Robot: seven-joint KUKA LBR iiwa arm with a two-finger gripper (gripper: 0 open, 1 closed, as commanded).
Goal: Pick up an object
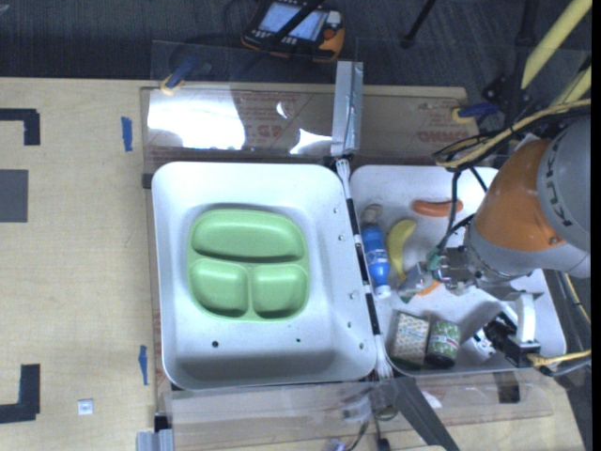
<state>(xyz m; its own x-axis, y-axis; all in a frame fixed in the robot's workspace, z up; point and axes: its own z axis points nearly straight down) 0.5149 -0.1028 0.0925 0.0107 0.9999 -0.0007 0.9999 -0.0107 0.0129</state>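
Here the gripper hung low in the right bin, at the end of the grey arm with its orange band, and its tip was too tangled with cables and small parts to tell how it stood or whether it had anything.

Just beside it to the left lay a yellow banana, curved and lengthwise; left of that, against the bin's wall, a blue bottle. Farther back lay an orange carrot-like piece. Toward the near edge sat a small patterned box, touching or nearly touching a dark green can.

Any of these could serve as the object. The banana looked the closest candidate: probably a light, smooth plastic toy, liable to roll, best taken across its middle. The bottle seemed slippery and crowded by the wall. The box would likely be stiff and flat-sided, an easy hold across its short sides, though the can crowded it.

The left bin held a green tray with three compartments.
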